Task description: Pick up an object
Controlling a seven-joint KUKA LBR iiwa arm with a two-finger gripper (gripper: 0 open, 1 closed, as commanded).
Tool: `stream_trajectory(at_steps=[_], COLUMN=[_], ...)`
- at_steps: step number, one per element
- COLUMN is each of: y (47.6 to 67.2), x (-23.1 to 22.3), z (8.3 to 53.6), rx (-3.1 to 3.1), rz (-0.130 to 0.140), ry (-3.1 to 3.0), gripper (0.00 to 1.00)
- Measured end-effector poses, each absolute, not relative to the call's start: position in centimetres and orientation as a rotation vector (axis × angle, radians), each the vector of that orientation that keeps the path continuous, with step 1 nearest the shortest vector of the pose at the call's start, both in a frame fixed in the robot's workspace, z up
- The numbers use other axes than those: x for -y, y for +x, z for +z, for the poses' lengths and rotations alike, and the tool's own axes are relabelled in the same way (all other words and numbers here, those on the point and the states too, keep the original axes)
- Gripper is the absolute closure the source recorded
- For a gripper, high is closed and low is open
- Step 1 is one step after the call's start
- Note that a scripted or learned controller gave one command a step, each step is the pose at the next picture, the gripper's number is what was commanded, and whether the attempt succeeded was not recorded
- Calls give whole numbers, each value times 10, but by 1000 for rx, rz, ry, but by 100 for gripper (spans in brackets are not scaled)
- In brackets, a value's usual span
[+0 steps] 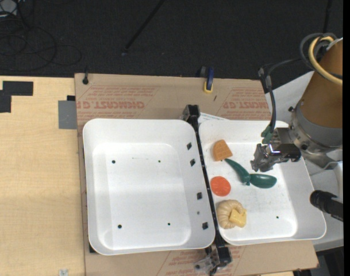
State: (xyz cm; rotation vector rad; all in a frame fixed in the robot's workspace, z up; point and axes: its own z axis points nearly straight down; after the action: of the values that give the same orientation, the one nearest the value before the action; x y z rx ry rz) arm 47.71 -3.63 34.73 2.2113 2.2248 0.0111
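Pincer (pixel 261 164) low over the right bin (pixel 304 226), just above a teal spoon (pixel 252 176); finger spacing cannot be told

Spoon lies flat on the bin floor, bowl directly below the pincer, handle running up-left of it. Orange wedge-shaped piece (pixel 222 150) sits left of the pincer, near the handle's tip. Red-orange disc (pixel 220 186) lies lower-left of the pincer; a tan knotted bun-like object (pixel 231 214) farther down-left. Left bin (pixel 100 154) well to the pincer's left
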Motion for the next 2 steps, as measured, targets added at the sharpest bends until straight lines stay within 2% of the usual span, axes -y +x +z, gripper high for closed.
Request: stream_trajectory(at_steps=[1,2], y=[516,532], x=[4,-51], z=[391,420], rx=[-2226,-2228], rz=[4,2], ry=[2214,2215], gripper=[100,100])
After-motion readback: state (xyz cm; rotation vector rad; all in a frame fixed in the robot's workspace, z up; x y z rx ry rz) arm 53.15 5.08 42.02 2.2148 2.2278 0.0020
